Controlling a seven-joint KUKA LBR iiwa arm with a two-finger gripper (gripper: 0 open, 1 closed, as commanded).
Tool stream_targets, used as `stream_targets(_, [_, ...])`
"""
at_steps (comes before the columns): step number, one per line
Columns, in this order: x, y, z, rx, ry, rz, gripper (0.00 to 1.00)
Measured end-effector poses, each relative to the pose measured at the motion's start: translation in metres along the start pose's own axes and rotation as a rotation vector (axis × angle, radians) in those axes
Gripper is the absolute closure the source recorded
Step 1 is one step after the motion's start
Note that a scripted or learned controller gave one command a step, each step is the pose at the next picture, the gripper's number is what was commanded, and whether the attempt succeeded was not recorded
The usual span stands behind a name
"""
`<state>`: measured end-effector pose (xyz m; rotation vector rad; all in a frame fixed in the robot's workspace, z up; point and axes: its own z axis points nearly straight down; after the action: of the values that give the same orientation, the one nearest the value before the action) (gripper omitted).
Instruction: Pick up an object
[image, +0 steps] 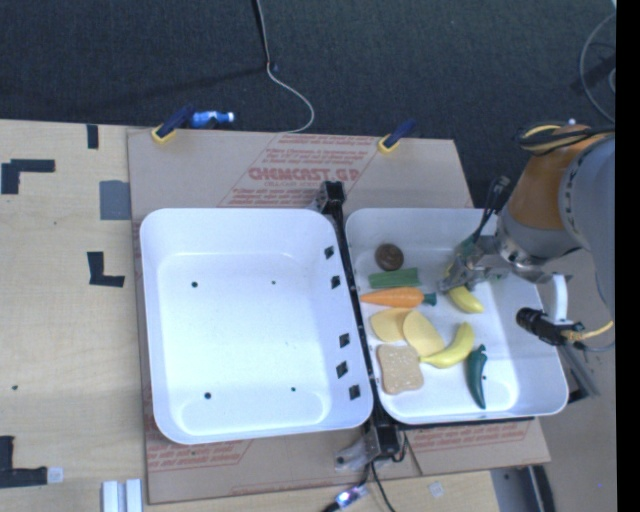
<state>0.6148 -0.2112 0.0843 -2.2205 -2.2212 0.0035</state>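
The right bin (520, 400) holds several toy foods: a brown ball (389, 257), a green block (394, 279), an orange carrot (392, 297), two yellow pieces (405, 329), a slice of bread (401, 368), a banana (453, 346), a green pepper (476, 375) and a small yellow piece (466, 300). My gripper (463, 273) hangs low in this bin, just above and left of the small yellow piece. Nothing shows between its fingers.
The left bin (240, 320) sits beside the right one, with a black divider clip (331, 195) at the shared wall's far end. Both bins rest on a cardboard sheet (300, 170). The grey arm with its orange band (545, 200) enters from the right.
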Motion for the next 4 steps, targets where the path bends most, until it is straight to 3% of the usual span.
stream_targets(1, [0.021,-0.038,-0.044,-0.001,0.001,0.0,1.0])
stream_targets(2, [0.041,-0.064,-0.055,0.001,0.002,-0.001,1.0])
stream_targets(3, [0.074,-0.082,-0.02,0.004,0.003,-0.002,1.0])
stream_targets(4, [0.145,-0.065,-0.105,-0.009,0.003,-0.009,1.0])
